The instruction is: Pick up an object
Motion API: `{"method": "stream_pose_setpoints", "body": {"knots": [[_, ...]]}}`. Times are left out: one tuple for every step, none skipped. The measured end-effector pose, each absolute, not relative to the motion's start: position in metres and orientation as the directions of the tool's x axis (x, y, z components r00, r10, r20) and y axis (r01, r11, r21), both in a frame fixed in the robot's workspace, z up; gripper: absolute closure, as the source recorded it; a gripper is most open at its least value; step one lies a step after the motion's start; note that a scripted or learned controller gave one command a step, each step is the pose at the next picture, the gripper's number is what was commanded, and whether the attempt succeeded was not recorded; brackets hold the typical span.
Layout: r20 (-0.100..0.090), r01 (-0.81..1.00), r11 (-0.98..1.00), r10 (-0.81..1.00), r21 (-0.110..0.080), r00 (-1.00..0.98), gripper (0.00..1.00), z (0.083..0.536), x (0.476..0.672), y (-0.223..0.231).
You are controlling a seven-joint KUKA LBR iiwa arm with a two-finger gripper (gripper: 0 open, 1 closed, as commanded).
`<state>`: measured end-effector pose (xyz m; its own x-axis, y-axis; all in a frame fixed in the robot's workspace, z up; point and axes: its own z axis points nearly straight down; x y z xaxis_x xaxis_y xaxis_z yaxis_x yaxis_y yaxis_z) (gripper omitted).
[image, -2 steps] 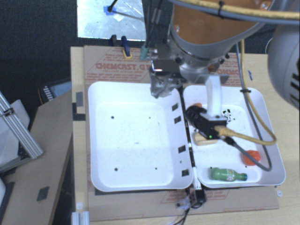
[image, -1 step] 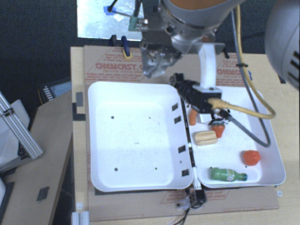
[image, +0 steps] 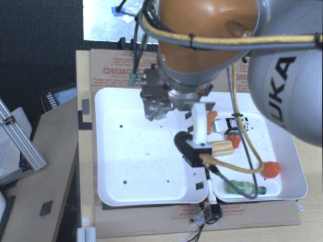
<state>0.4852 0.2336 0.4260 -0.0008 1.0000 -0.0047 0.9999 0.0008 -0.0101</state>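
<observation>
1. Nearest the camera, at the front edge of the right bin (image: 295, 183), lies a green bottle (image: 246, 188) on its side. It looks like small light plastic, smooth and round, so it would probably roll or slip; a grip across its middle seems safest.
2. Just behind it, near the bin's right side, sits an orange ball-like object (image: 271, 169). I judge it light and rounded, likely to squirt out of a pinch unless taken squarely across its widest part.
3. Further in, a tan wooden-looking cylinder (image: 222, 147) with an orange piece (image: 235, 141) at its end lies just beside the arm's tooling; stiff and light by the look of it, best taken across its short axis.
4. The hand (image: 157, 109) hangs over the back of the left bin (image: 108, 150). I cannot tell whether it is released or clenched, and nothing is seen between its tips.
5. The left bin's floor is smooth white plastic with a few dark specks, slick enough for objects to slide when nudged.
6. Both bins rest on printed cardboard (image: 113, 69) laid over the worktop, with a yellow cable (image: 247, 155) trailing across the right bin.
7. Farthest back are dark walls and a bright panel (image: 103, 11).
</observation>
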Motion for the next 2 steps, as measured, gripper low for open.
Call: {"method": "stream_pose_setpoints", "body": {"knots": [[-0.002, 1.0, 0.0, 1.0, -0.003, 0.0, 1.0, 0.377, 0.486, 0.234], [0.001, 1.0, -0.001, 1.0, 0.007, 0.001, 1.0, 0.401, 0.554, 0.234]]}}
